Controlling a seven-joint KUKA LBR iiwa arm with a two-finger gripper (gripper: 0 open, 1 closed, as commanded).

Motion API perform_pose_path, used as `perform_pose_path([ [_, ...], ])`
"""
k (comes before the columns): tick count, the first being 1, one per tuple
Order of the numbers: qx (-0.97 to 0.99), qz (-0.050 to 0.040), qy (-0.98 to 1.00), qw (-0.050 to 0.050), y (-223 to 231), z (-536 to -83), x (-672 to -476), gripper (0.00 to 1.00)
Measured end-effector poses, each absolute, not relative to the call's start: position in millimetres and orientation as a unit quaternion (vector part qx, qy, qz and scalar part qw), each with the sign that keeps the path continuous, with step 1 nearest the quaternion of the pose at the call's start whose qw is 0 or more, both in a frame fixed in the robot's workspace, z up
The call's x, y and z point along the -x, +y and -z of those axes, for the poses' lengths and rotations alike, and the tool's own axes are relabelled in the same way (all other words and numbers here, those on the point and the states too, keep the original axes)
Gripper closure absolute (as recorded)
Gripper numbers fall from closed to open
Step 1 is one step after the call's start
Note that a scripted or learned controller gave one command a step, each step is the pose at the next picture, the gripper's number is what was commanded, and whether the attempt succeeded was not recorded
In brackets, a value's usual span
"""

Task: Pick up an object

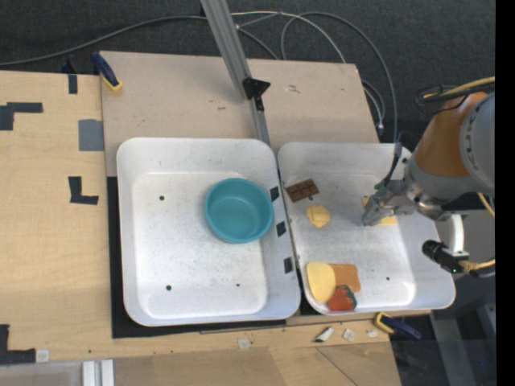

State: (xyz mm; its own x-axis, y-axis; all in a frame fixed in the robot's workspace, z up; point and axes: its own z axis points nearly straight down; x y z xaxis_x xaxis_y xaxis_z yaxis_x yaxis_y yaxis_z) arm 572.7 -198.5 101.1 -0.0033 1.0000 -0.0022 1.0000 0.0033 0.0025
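My gripper reaches into the right bin from the right and sits low over its middle right part. A small yellow piece lies right beside the fingertips. Farther left in the same bin are a brown chocolate-like block and a small yellow lump. At the bin's front lie a yellow slice, an orange slab and a red piece, bunched together. A teal bowl stands in the left bin.
A slanted grey metal pole crosses the bench behind the bins. Cables run across the dark floor at the back. Small clips and bits lie on the wooden bench in front of the right bin.
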Motion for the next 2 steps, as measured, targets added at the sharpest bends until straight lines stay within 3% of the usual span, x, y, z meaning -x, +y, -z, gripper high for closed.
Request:
perform_pose_path([
  [2,-0.707,-0.0008,0.708,0.002,-188.0,-194.4,-562.0,1.00],
])
